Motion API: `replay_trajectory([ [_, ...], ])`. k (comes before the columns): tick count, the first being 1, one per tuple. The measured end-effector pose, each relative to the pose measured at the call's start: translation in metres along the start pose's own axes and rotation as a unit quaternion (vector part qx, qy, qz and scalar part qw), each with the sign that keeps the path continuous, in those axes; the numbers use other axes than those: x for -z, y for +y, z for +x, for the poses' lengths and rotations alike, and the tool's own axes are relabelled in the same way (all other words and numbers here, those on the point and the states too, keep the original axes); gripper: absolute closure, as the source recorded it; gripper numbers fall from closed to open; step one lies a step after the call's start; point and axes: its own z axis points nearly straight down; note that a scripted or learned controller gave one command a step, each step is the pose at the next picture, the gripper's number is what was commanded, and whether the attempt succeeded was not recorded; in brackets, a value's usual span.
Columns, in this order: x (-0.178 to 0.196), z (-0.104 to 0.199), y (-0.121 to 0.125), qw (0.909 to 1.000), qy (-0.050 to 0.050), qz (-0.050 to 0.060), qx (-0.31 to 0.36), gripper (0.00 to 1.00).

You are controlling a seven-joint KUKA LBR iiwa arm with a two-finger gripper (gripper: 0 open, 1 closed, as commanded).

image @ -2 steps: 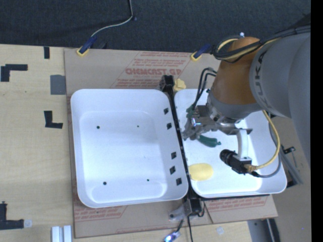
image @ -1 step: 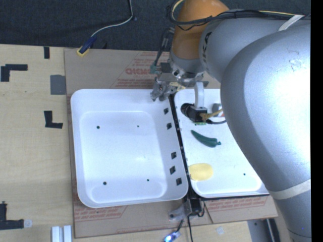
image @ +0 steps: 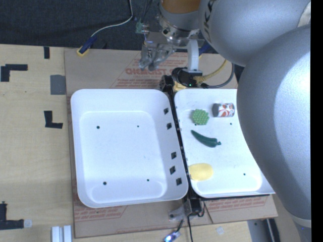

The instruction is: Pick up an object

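**Arm parked behind the bins, four candidates waiting in the right one**

Camera view: the gripper hangs over the cardboard beyond the far rims of the two bins, well apart from anything it could pick. It carries nothing. Whether its fingers are spread or pressed together cannot be told — they appear small and blurred against the cardboard. The grey arm fills the upper right and covers part of the right bin's near side.

The left bin has nothing to offer, so the step in hand is judged to be choosing a target and moving above it. All four objects lie in the right bin: a green knobbly ball near the far end, a small can on its side just beside it, a dark green pepper-like piece lying at a slant in the middle, and a yellow lump close to the wall next to the divider.

To do the step well, the arm would likely favour the dark green piece or the ball — each has free floor around it. The jaws should close across the narrow width of the slanted piece, not along it. The yellow lump sits tight to the wall, which could block one finger; the can may roll away if nudged along the floor.
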Motion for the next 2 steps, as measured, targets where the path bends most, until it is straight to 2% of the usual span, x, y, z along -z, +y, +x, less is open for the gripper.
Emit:
replay_trajectory([
  [1,0.090,0.013,0.001,1.0000,-0.001,0.002,-0.003,1.00],
  [2,0.213,0.007,-0.008,1.0000,-0.001,0.000,-0.003,1.00],
])
